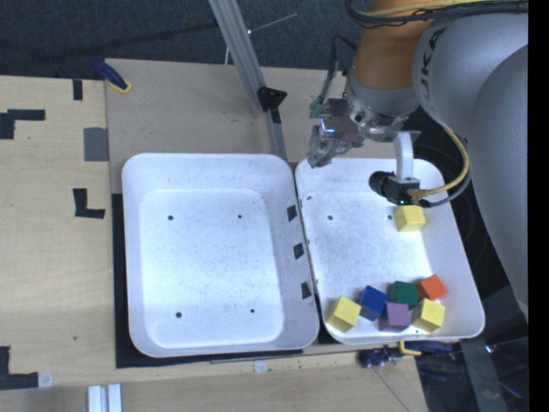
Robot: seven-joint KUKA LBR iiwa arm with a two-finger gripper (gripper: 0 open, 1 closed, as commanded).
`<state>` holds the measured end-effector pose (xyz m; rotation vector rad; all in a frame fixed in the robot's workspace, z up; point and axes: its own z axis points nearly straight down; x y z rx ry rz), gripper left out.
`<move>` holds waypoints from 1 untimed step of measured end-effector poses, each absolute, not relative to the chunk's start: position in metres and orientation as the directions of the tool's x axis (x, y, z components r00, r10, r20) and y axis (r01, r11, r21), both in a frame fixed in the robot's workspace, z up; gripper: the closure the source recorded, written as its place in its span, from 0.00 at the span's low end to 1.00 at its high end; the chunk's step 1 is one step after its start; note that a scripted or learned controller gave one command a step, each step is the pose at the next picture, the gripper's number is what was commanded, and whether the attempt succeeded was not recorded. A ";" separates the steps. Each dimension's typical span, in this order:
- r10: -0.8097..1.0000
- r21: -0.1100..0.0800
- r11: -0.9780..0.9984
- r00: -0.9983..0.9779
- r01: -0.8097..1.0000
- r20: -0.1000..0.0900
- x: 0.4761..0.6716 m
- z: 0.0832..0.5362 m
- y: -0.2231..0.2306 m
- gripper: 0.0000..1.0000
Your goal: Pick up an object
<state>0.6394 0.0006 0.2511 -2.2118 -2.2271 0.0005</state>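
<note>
My gripper (321,151) hangs over the far left corner of the right bin (360,239), its fingers pointing down at the bin's rim. Nothing shows between them. A yellow block (410,218) lies alone by the bin's right wall. At the near end of the same bin sits a cluster of blocks: yellow (345,313), blue (373,300), green (401,293), purple (396,315), orange (432,287) and another yellow (431,315). All of them lie well away from the gripper.
The left bin (210,256) lies beside the right one, its walls touching it. A slanted metal post (244,54) rises behind the bins, close to the gripper. A black cable fitting (388,184) hangs over the right bin's far side.
</note>
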 end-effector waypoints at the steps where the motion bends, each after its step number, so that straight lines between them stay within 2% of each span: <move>1: 1.000 -0.003 0.006 -0.006 1.000 0.001 0.636 0.241 0.046 1.00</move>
